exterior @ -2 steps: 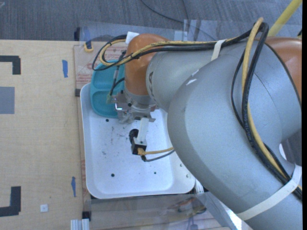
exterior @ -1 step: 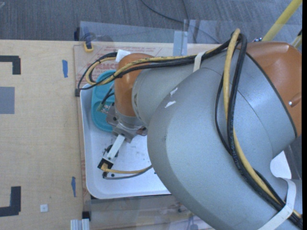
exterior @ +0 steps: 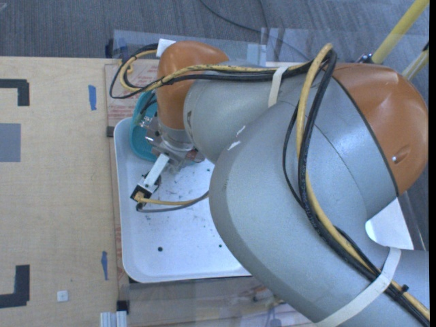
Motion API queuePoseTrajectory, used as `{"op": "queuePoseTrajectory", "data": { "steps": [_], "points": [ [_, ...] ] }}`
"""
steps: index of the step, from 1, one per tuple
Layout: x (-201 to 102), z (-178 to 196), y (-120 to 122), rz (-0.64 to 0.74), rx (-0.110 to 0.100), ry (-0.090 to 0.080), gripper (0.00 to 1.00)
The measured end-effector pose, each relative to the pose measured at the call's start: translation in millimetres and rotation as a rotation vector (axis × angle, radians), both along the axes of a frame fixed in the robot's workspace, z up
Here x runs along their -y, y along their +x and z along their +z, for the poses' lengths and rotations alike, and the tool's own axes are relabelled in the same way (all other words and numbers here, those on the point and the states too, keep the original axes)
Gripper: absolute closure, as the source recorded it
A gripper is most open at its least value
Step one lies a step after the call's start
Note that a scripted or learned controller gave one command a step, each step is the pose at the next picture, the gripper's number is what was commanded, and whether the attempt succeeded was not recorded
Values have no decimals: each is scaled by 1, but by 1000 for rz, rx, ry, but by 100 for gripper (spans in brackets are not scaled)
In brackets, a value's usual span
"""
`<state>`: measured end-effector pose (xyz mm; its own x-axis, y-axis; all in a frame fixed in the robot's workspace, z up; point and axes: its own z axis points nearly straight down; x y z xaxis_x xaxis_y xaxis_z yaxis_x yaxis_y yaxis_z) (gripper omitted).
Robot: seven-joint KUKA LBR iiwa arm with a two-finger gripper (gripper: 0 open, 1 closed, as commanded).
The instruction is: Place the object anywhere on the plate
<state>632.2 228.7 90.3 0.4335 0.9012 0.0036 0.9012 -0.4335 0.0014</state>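
Here, plywood (exterior: 54, 182) flanks the plate (exterior: 141, 140)'s white bin (exterior: 170, 251).

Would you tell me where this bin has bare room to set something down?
Bare floor: the white bin's lower-left corner, between its rim and the arm. Crowded: the top, where the wrist overhangs the teal plate.

Grey carpet floor (exterior: 82, 9) is running across the top, evenly lit. A thin black cable (exterior: 263, 16) is looping over it. A pale wooden board (exterior: 54, 203) is covering the left, carrying black corner marks (exterior: 20, 90), blue tape strips (exterior: 92, 97) and a grey square (exterior: 8, 143). A yellow pole (exterior: 409, 19) is slanting in at upper right.
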Motion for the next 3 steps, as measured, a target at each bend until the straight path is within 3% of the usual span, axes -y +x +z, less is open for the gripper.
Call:
{"op": "queuePoseTrajectory", "data": {
  "steps": [1,2,3],
  "points": [
    [4,18,-71,-135,-8,-3,100],
    [7,95,-43,-532,-4,-1,100],
    [64,27,-3,-380,-8,-4,100]
  ]
}}
